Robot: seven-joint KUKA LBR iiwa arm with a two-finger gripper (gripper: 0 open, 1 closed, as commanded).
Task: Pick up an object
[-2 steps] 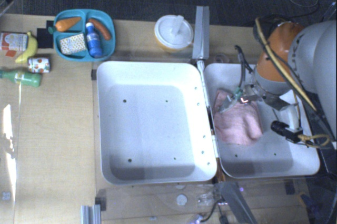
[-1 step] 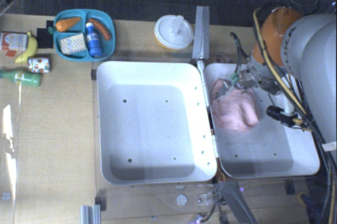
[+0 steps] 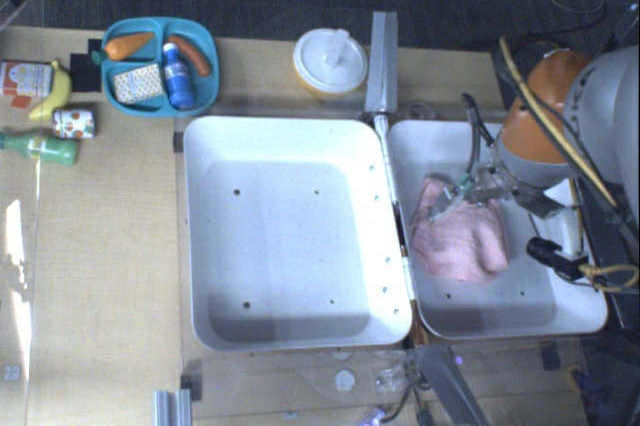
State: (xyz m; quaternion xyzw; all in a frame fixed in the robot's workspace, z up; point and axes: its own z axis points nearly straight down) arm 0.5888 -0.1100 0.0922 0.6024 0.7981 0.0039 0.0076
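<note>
A crumpled pink cloth [image 3: 458, 236] lies in the right white bin [image 3: 520, 314], left of its middle. My gripper [image 3: 468, 190] reaches in from the right and is down at the cloth's upper edge, touching or just above its top right corner. The grey arm with its orange band [image 3: 535, 119] fills the bin's upper right side and hides part of the floor there.
The left white bin [image 3: 290, 234] stands beside the right one, with a metal divider [image 3: 381, 64] behind them. On the bench at the back left are a blue tray of toy food [image 3: 160, 66], a white lidded cup [image 3: 330, 62], a banana, a can and a green bottle.
</note>
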